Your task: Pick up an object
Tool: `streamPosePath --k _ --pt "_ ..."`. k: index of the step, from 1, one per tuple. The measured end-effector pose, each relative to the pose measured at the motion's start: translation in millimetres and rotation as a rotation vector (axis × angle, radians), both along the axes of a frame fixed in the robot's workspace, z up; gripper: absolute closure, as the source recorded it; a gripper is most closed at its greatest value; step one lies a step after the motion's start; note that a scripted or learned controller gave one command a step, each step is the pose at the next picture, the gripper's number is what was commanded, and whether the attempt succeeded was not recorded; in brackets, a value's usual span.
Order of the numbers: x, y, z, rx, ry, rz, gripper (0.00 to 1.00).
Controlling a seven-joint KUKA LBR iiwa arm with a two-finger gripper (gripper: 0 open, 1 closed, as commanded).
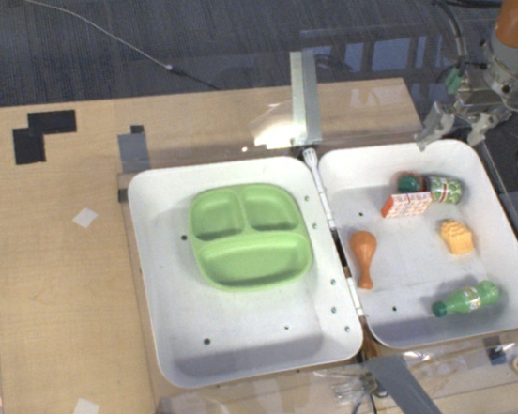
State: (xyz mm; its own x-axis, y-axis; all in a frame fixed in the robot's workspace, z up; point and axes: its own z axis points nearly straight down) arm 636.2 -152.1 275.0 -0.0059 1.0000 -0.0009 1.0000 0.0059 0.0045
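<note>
While the gripper (456, 120) hangs over the far right corner of the right bin (386, 312), I honestly can't tell how its grip stands, too small and cluttered. Nothing is visibly in it. Just below it sit a small can (438, 189) and a red-and-white carton (406, 204), touching. Further down there's a yellow chunk (457, 237), then a green bottle (467, 298) lying flat. A drumstick (365, 256) lies down-left. The left bin (177, 340) holds 1 green plate (247, 235).
</note>
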Motion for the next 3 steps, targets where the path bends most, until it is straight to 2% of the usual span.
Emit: streamPosePath --k 1,2,3 --pt "-50.3 -21.2 -110.0 0.0 0.002 0.149 0.0" --pt "-16.9 -18.1 -157.9 -0.002 -0.003 0.183 0.0" --pt "-62.6 19.5 -186.6 0.0 -0.005 -0.061 0.0"
